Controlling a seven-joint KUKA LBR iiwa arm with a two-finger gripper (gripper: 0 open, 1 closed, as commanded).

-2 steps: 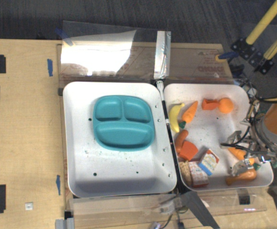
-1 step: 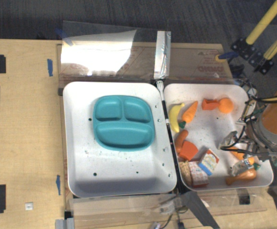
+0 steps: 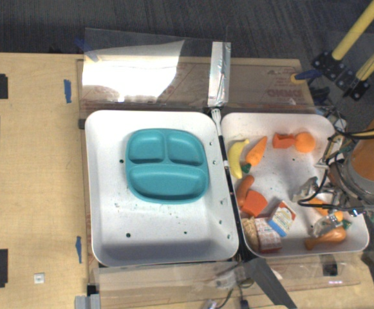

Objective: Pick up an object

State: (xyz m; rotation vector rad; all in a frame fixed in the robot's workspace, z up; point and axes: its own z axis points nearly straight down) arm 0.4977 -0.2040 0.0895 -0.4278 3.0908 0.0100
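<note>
The right white bin (image 3: pixel 283 122) holds several toy foods. A yellow banana (image 3: pixel 237 157) and an orange carrot (image 3: pixel 257 150) lie at its left. An orange piece (image 3: pixel 295 141) sits near the back. A red-orange block (image 3: pixel 253 203), a small white carton (image 3: pixel 282 218) and a brown packet (image 3: pixel 264 234) lie at the front. Another carrot (image 3: pixel 327 237) rests at the front right corner. My gripper (image 3: pixel 318 199) reaches in from the right and hangs low over the bin's right side, just above that carrot, amid cables. Nothing visibly sits in it.
The left white bin (image 3: pixel 103 192) carries a teal divided plate (image 3: pixel 167 165). The arm's orange band (image 3: pixel 371 163) overhangs the right bin's right wall. A clear plastic sheet (image 3: pixel 135 69) and a taped strip (image 3: pixel 219 73) lie behind the bins.
</note>
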